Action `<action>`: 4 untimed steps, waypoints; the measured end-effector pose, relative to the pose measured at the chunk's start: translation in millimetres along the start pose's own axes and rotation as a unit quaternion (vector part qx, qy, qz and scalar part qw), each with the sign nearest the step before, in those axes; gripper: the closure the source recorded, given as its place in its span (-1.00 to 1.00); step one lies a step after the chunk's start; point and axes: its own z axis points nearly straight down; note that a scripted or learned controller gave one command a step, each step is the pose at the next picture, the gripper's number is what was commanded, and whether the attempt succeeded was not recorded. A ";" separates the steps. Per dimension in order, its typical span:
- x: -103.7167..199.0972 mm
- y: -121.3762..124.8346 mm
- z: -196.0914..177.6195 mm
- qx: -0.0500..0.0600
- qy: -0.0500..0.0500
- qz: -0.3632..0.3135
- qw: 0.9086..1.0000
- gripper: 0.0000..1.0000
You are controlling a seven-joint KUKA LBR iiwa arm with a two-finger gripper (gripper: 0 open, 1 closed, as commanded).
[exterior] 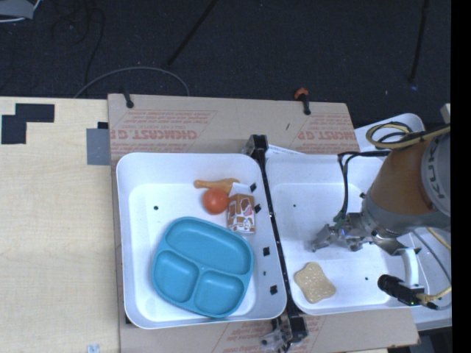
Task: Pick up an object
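Blue sectioned plate (pixel 202 266), red ball (pixel 215 201), tan cracker (pixel 314 282), white bins (pixel 140 197).

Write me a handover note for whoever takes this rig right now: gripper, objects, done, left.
Gripper: low in the right bin, nothing visibly between its fingers; open or shut unclear.
Right bin: tan flat piece, just below the gripper in the view.
Left bin: blue divided plate, orange-red ball, orange piece behind it, small printed carton beside the ball.
Done: no pick visible.
Left: grasp and lift one object.
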 end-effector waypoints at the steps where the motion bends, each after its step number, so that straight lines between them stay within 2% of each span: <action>1: -1.7 -0.3 -12.5 0.000 0.000 0.003 1.000 1.00; 2: -0.8 -1.1 -75.1 -0.004 -0.001 0.000 1.000 1.00; 4: -8.4 -1.9 -171.7 -0.004 -0.002 -0.001 1.000 1.00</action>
